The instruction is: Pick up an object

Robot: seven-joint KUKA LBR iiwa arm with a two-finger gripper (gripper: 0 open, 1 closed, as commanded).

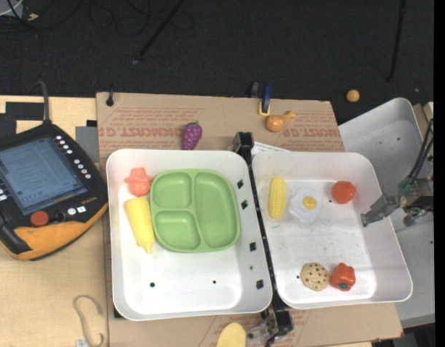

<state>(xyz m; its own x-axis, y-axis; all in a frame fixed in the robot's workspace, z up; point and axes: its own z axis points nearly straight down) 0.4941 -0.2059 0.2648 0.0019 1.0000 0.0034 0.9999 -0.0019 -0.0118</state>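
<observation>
Two white bins (135, 280) of smooth, slightly glossy plastic, green divided plate (195, 211) in matt plastic, toy corn cob (277, 197) and red pepper (343, 277) shiny plastic, cookie (314, 275) rough-looking — brown cardboard sheet (222, 121) matt with printed lettering, desk (34, 295) pale wood-look.

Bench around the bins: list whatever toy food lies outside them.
Three pieces lie off the bins: purple grapes and an orange pear-shaped toy on the cardboard behind them, and a yellow piece at the front edge. A small orange ball sits further back.
</observation>
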